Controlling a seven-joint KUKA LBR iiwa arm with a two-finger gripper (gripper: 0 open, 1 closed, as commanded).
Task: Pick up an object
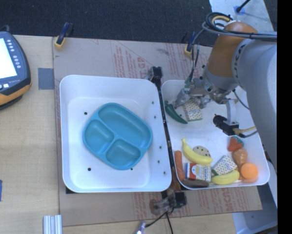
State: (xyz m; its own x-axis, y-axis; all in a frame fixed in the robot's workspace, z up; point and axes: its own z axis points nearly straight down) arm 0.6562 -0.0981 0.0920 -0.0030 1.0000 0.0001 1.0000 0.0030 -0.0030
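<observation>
Overhead, arm (234,57) above right bin (260,177)

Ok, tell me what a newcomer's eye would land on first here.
First the blue divided plate, lying alone in the left bin. Next the grey and orange arm reaching in from the right, its gripper low over the far end of the right bin. Then the toy food crowded at that bin's near end, a banana and an orange ball among it.

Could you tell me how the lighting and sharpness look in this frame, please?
Camera view: bright, fairly even light; the left bin glares near-white, washing out its rim; soft shadow under the blue plate; the gripper and small toys look slightly soft; the dark floor at top lacks detail.
</observation>
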